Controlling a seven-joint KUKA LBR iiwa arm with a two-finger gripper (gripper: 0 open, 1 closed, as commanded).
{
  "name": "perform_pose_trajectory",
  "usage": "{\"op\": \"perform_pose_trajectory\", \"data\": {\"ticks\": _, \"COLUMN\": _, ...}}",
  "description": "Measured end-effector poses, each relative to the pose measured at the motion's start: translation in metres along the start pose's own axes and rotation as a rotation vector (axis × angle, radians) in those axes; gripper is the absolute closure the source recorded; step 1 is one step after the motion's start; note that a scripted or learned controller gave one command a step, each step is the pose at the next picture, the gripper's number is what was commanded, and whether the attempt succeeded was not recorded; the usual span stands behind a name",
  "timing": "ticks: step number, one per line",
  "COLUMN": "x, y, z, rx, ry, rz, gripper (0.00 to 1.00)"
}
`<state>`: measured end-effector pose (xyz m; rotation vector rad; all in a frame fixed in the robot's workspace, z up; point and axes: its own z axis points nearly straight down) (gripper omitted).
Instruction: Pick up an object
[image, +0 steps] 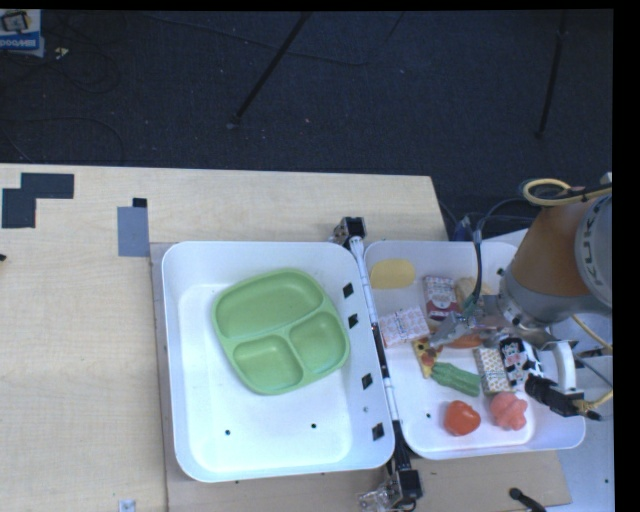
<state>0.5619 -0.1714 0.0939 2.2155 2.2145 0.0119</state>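
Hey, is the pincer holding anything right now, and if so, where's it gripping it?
It cannot be told: the pincer is low among the items in the right bin, too blurred to judge.

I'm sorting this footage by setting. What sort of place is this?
Probably a robotics lab: a robot arm reaches over two white bins on a wooden bench, one bin holding a green divided plate, the other small toy items.

The pale wooden desk (80, 340) looks matt and smooth. The two shallow white plastic bins (200, 440) are smooth; the green three-compartment plastic plate (280, 328) has a soft sheen.
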Motion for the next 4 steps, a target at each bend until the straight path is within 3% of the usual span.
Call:
{"op": "perform_pose_trajectory", "data": {"ticks": 1, "x": 0.042, "y": 0.048, "z": 0.001, "rx": 0.002, "ry": -0.002, "rz": 0.001, "gripper": 0.0}}
{"op": "perform_pose_trajectory", "data": {"ticks": 2, "x": 0.044, "y": 0.049, "z": -0.008, "rx": 0.004, "ry": 0.003, "rz": 0.0, "gripper": 1.0}}
{"op": "perform_pose_trajectory", "data": {"ticks": 3, "x": 0.118, "y": 0.054, "z": -0.093, "rx": 0.014, "ry": 0.002, "rz": -0.002, "gripper": 1.0}}
{"op": "perform_pose_trajectory", "data": {"ticks": 4, "x": 0.163, "y": 0.066, "z": -0.092, "rx": 0.016, "ry": 0.001, "rz": -0.002, "gripper": 1.0}}
